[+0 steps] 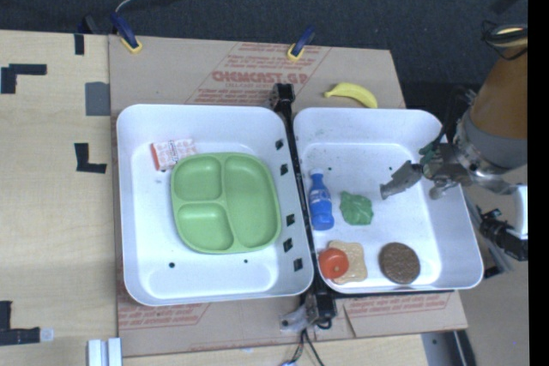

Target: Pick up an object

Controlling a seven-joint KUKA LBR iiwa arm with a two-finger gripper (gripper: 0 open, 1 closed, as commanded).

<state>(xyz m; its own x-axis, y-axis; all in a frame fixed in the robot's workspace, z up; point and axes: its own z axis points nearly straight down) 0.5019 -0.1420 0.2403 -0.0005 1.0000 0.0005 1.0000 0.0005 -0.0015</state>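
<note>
Broccoli (356, 208) lies loose on the right bin's (446, 223) floor, bottle (320, 201) just left of it, cookie (400, 262) below-right. The hand (407, 177) hovers up-right of the broccoli, 2 fingers spread, gripping nothing. Probably it's lining up over the nearest easy target, well apart from the walls.

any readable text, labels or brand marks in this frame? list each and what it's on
"CHEMCAST GP": red print on the brown cardboard sheet behind the bins; smaller red lines under it are too blurred to read.
Red print on the cardboard's front edge: too small to read.
Red and white packet in the left bin: print blurred, unreadable.
Blue bottle in the right bin: no legible label.
</note>
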